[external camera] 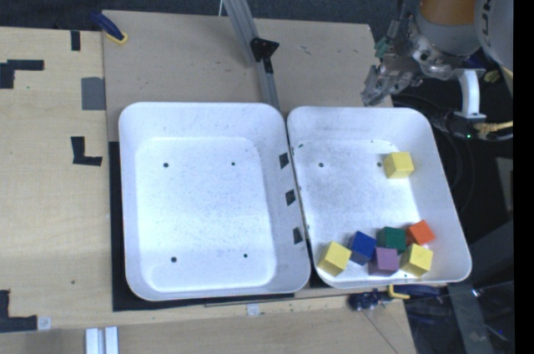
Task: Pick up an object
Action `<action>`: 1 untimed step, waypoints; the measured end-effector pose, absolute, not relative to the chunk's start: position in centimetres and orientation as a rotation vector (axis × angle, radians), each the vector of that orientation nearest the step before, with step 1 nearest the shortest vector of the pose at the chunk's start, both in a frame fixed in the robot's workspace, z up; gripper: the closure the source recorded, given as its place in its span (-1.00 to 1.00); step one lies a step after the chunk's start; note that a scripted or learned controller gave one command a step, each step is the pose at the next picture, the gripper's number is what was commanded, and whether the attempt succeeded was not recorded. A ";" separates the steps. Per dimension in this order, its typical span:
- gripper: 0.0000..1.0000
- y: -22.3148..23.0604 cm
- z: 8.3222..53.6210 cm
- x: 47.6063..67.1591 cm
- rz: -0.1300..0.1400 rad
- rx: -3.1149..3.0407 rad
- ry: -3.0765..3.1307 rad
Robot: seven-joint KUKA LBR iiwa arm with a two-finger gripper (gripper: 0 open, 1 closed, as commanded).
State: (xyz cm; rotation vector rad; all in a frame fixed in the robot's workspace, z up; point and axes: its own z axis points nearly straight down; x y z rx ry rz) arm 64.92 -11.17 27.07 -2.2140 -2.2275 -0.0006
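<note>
Nothing lifted yet; pincer (380,85) hangs above right bin's (434,144) far rim, jaw state not discernible; yellow cube (398,164) nearest, other cubes (380,250) clustered at near edge; grasp remains.

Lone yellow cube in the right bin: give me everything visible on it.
The yellow cube is a small, matte, solid-looking block, plain on every visible face. It sits flat on the floor of the right bin, slightly rotated, near the far right side. Nothing touches it; the other blocks cluster at the near edge.
</note>
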 end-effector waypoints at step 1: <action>1.00 -5.8 25.9 63.9 0.002 -2.212 -2.226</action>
